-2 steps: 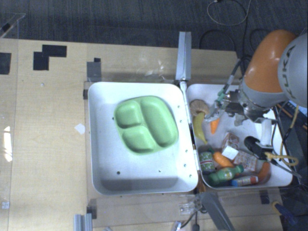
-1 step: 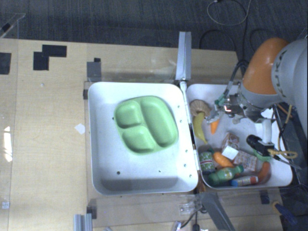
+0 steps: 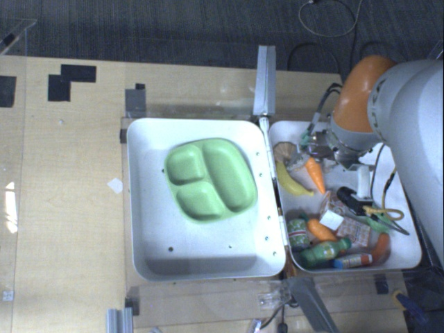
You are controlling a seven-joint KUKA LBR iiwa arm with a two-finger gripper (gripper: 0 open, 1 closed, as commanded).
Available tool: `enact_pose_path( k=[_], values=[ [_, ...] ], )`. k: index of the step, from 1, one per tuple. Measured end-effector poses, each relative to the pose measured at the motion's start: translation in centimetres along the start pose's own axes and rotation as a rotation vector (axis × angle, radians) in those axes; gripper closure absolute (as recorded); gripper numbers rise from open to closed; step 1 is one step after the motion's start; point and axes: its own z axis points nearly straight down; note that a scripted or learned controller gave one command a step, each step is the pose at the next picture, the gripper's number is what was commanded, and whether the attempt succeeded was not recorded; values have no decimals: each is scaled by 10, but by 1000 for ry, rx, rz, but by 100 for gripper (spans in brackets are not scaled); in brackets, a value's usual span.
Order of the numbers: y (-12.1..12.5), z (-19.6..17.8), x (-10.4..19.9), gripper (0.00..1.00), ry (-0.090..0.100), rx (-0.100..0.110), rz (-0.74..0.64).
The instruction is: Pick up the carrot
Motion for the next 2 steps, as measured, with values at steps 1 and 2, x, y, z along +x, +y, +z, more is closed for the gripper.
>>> enact_pose_path(
  k=[1, 2],
  values=[
    [3, -13, 3, 100, 2, -7, -8],
    [4, -128, 5, 100, 1, 6, 201]
  ],
)
